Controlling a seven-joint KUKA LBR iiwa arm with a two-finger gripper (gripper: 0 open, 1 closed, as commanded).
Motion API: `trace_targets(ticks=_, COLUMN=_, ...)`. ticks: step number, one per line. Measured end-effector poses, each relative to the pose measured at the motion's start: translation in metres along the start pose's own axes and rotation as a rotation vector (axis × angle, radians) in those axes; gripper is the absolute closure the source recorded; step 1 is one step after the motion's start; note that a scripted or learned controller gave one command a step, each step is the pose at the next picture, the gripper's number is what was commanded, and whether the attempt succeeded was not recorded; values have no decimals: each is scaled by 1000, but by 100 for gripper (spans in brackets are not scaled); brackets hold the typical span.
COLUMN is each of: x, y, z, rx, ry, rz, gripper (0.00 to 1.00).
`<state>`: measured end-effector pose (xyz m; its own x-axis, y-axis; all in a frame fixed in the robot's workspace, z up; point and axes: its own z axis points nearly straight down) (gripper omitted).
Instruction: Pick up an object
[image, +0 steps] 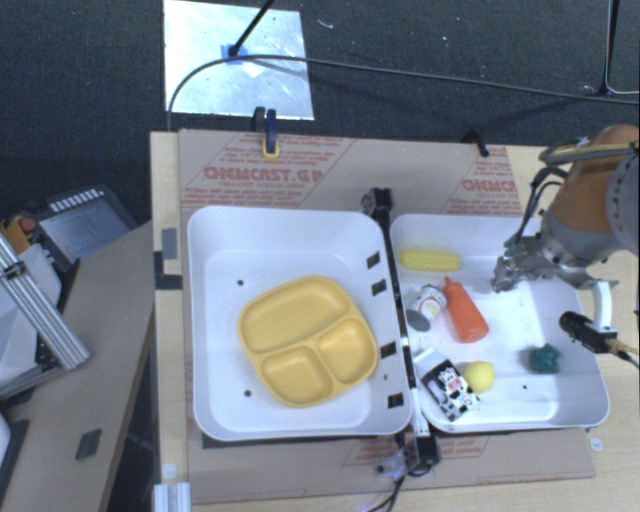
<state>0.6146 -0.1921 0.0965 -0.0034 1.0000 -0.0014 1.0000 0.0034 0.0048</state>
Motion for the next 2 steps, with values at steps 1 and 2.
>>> trace_targets(ticks=1, x=3, y=-3, z=-63, rx=-2, ry=0, rz=0, gripper=100)
trace_targets(ticks=2, x=2, y=0, z=-118, rx=-3, ry=-1, rz=-1, gripper=100)
